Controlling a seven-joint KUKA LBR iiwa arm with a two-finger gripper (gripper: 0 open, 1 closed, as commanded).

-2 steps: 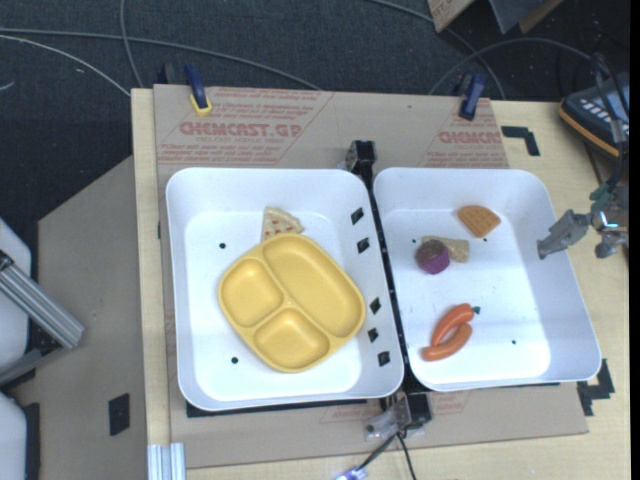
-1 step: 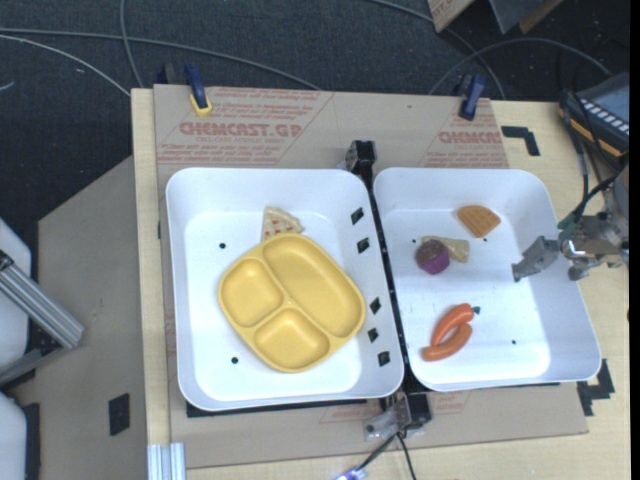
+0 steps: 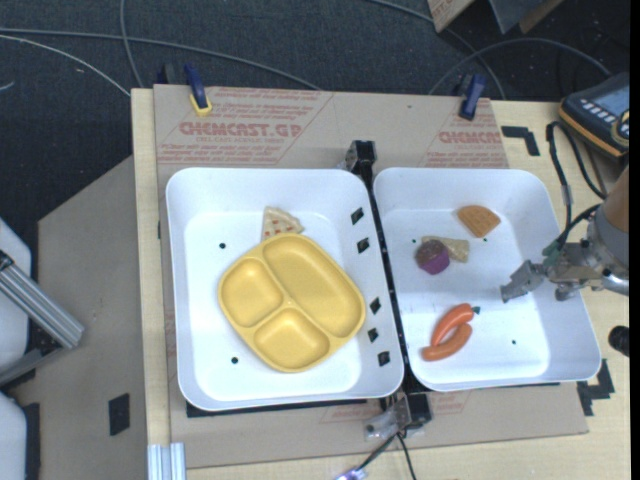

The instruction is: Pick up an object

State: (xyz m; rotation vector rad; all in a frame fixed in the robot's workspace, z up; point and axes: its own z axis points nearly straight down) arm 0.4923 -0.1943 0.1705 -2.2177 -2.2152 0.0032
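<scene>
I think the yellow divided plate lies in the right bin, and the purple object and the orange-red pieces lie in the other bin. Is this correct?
Not quite. The camera view shows the yellow divided plate in the left bin, not the right one. The purple object and the orange-red pieces lie in the other bin, the right bin.
</scene>
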